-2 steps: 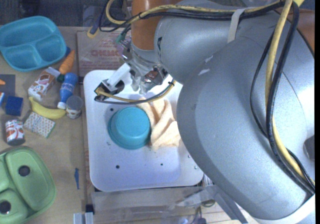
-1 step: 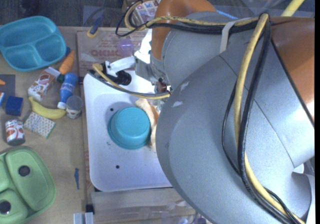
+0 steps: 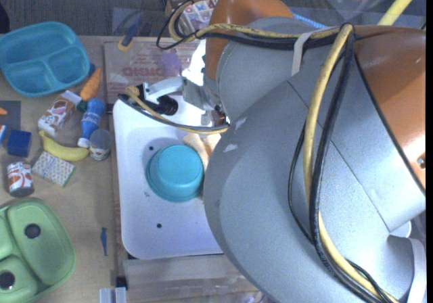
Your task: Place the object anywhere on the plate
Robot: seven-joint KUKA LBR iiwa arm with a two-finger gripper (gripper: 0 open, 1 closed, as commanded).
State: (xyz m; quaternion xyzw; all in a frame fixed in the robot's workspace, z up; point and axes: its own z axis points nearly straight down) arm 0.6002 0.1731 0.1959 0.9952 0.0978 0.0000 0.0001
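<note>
Item: blue bowl (image 3: 176,172), upturned, middle of the white bin (image 3: 135,227); we judge it light, stiff, slippery, best pinched at the rim. Pale object (image 3: 197,143) just beyond, possibly the target. Claw state: we cannot tell.

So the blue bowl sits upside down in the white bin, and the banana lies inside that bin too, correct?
Not quite. The camera view shows the blue bowl in the white bin, apparently upside down, but the banana lies outside it, on the bench to the bin's left, beside the small bottle.
</note>
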